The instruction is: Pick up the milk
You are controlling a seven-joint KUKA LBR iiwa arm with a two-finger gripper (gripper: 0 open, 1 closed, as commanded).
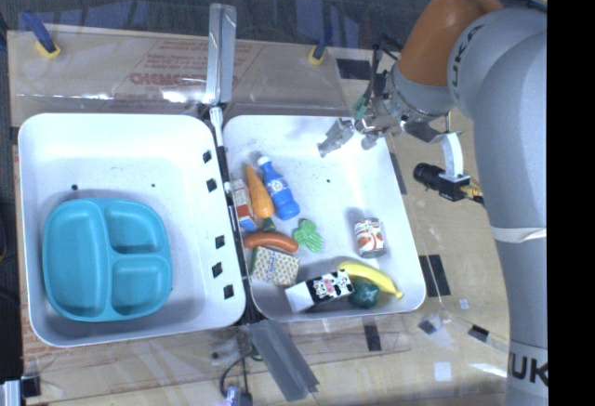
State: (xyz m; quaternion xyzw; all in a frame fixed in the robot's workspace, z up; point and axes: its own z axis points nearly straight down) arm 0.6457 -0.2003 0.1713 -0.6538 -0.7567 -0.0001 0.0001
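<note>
Your hand [349, 137] is hanging over the back of the right bin [316, 127] with its fingers spread, nothing between them. It's well apart from the milk [319, 290], the little cow-spotted carton lying on its side at the front edge of that bin. So you're at the approach stage, I'd say.

Heads up, the carton is boxed in. The banana [369, 278] is just beside it on the right and looks to be touching its end, and the waffle [273, 265] sits right at its left end. If I were you I'd come down across the carton's short width, fingers straddling the long sides, not the ends. Keep clear of the bin wall at the front, and the can [369, 236] further back shouldn't bother you. Go low before closing, since it's lying flat.
</note>
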